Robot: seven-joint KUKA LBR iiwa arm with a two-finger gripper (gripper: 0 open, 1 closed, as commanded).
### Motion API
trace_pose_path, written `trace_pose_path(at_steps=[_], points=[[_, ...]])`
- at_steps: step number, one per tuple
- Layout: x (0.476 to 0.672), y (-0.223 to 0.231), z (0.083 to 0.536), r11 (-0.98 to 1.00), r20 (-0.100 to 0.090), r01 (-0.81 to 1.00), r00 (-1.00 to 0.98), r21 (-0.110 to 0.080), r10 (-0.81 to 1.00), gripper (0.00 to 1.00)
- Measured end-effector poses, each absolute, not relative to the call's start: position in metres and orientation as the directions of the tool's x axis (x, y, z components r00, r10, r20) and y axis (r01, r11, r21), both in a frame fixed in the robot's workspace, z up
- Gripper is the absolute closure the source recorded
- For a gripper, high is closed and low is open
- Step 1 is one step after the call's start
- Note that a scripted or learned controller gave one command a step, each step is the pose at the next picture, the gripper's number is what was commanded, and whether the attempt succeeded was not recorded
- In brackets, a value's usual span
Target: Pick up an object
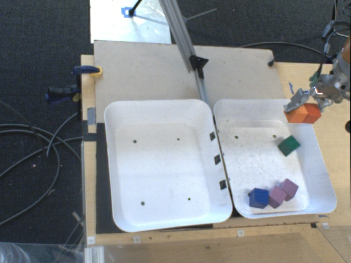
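Orange block (305, 115) pinched at its top between the two fingers of the gripper (300, 105), fingers pressed in on it from either side, seen at the far right corner of the right bin (330, 200) and overlapping that bin's rim in this slanted look from above; whether raised clear of the rim or touching it, cannot tell. Grey wrist and a slip of the orange band at the picture's right edge, just above and right of the block. Inside the same bin, green block (288, 145) lying tilted near the right wall, below the orange one and apart from it. Near the front wall, blue block (259, 198) touching a small purple block (276, 197), and a second purple block (289, 188) pressed against that one from the right, all three in a tight cluster well apart from the green block. Left bin (109, 147) just beside the right one, rims meeting along a seam marked with three small black tabs (217, 159). Both bins set on a pale board (142, 70), with a blue clamp (86, 70) at its left edge and a dark clamp (60, 94) lower down beside it. Slanted metal pole (178, 21) running from the top of the picture down to the seam between the bins. Loose cables (33, 141) on dark carpet at far left
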State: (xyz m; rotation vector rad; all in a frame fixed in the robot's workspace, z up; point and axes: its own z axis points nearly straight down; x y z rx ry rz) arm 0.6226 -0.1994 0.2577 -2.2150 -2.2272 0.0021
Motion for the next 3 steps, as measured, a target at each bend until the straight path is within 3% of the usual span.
trace_pose_path(at_steps=[1, 2, 3], points=[[0.623, -0.199, 0.269, 0.009, -0.002, 1.0, -0.009, 0.0, 1.0, 1.0], [0.587, -0.082, 0.232, 0.012, 0.004, 1.0, -0.012, -0.005, 1.0, 1.0], [0.619, -0.014, 0.26, 0.014, 0.003, 1.0, -0.014, 0.004, 1.0, 1.0]])
